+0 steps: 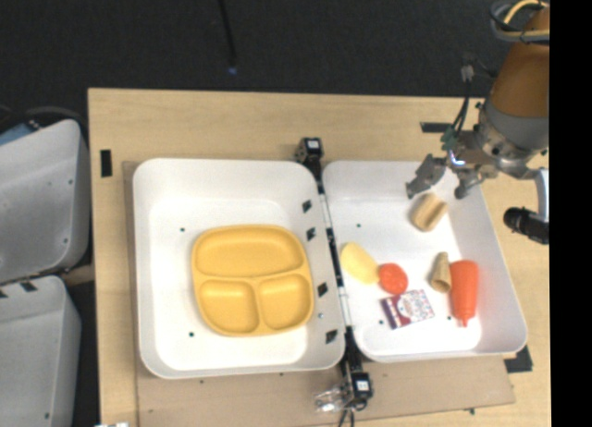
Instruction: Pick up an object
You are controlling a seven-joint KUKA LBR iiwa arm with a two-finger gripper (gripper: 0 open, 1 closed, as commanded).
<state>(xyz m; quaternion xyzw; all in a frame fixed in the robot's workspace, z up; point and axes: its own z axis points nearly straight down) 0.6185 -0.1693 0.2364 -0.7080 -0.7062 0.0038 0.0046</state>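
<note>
Right under my claw (445, 176), which hangs spread and holds nothing, lies the tan bread roll (426, 212) at the right bin's (370, 185) far side. I judge it light and soft; I would take it across its short width. At five o'clock sit a cone (439, 273) and carrot (463, 290), well apart. Farther, at eight o'clock, the yellow tray (252, 279).

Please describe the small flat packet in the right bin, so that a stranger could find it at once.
Look in the right bin, at its near side. The packet lies flat just below the red tomato and left of the carrot. It alone is rectangular and printed, dark red and white.
</note>
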